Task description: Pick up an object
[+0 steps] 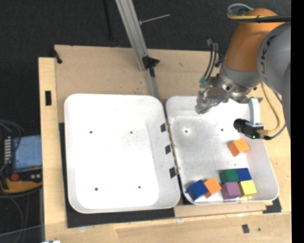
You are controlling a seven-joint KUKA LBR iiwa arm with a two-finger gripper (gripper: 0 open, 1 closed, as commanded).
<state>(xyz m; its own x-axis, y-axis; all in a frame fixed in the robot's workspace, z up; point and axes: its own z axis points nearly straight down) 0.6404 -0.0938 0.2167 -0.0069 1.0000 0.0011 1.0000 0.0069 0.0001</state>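
My gripper [205, 105] hangs over the far edge of the right bin [202, 146], well away from the blocks, with nothing seen between its fingers. An orange block [238, 147] lies alone toward the bin's right side. Along the near edge sits a cluster: a blue block [196, 189], an orange block [212, 186], a purple block [231, 190], a yellow block [248, 187], a green block [229, 176] and a dark blue block [243, 174].
The left bin [114, 151] sits beside the right one, joined by a row of dark clips [168, 148]. A slanted metal rail [137, 39] rises from the bench behind the bins. Cables and a blue box [26, 153] lie off the bench's left.
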